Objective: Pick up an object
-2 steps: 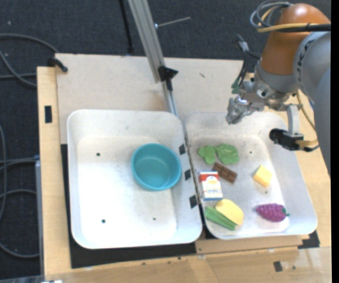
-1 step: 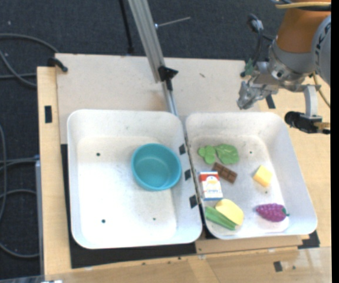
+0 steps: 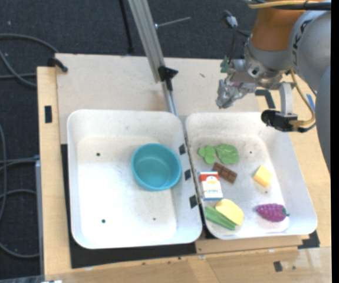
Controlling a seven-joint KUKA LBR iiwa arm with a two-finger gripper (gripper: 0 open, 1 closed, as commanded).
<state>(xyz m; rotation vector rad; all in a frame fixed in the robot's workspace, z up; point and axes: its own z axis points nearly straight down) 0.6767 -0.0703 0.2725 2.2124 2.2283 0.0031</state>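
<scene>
My gripper (image 3: 227, 96) hangs above the far rim of the right bin (image 3: 287, 152), raised well over its contents, with nothing seen between its fingers. In that bin lie green leafy pieces (image 3: 219, 153), a brown chocolate bar (image 3: 224, 173), a yellow cheese wedge (image 3: 263, 176), a small red-and-white carton (image 3: 211, 186), a yellow and green vegetable (image 3: 224, 214) and a purple bunch of grapes (image 3: 271, 212). A blue bowl (image 3: 155, 166) sits in the left bin (image 3: 92, 158).
A slanted aluminium post (image 3: 147, 37) rises from the bench behind the seam between the bins. Cables lie on the dark floor at the left. The bench's bare wooden top (image 3: 110, 81) stretches behind both bins.
</scene>
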